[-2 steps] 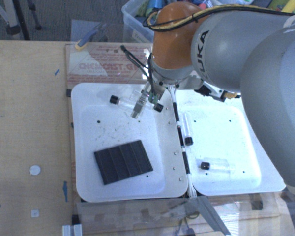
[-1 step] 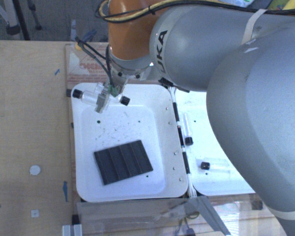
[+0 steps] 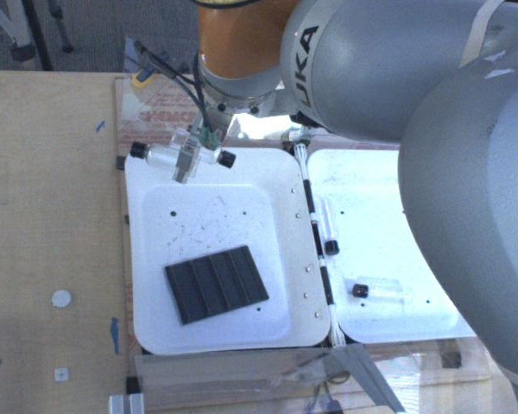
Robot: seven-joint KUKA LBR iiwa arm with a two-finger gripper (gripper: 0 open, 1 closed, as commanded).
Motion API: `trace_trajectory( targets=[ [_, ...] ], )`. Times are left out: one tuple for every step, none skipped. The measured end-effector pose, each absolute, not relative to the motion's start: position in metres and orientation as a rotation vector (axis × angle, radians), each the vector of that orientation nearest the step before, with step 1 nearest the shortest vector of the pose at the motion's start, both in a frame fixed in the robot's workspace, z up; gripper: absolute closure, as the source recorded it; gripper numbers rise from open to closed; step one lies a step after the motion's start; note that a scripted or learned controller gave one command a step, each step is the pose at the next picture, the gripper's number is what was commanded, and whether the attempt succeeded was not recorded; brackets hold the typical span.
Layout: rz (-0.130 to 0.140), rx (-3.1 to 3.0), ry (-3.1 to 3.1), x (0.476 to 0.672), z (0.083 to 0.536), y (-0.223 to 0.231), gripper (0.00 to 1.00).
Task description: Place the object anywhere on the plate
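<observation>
Your grey KUKA arm (image 3: 371, 50) reaches over the left white bin (image 3: 147, 317), where a dark ribbed rectangular plate (image 3: 216, 284) lies. Its fingers (image 3: 184, 167) clamp a clear plastic tube with black end caps (image 3: 160, 154) mid-length, above the bin's far edge. Expect it to be light, stiff and slippery, so that centred hold suits it.

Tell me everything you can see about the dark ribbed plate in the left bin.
The plate is a flat, dark grey to black rectangle with lengthwise grooves that split its top into about four strips; it looks like matte plastic or rubber. It lies flat on the floor of the left bin, in the near half, turned at a slant to the bin's edges. Nothing rests on it. Small dark specks dot the white floor just beyond it. The tool is over the bin's far edge, well apart from the plate.
</observation>
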State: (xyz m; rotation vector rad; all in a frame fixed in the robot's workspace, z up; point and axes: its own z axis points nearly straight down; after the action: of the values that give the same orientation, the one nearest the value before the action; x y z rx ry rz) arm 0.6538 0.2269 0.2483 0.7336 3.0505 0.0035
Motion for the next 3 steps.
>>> trace_trajectory(
  targets=[
    [0.004, 0.733, 3.05, 0.654, 0.248, 0.227, 0.0],
    [0.008, 0.729, 3.045, 0.655, 0.26, 0.228, 1.0],
    [0.008, 0.729, 3.045, 0.655, 0.26, 0.228, 0.0]
  ],
)
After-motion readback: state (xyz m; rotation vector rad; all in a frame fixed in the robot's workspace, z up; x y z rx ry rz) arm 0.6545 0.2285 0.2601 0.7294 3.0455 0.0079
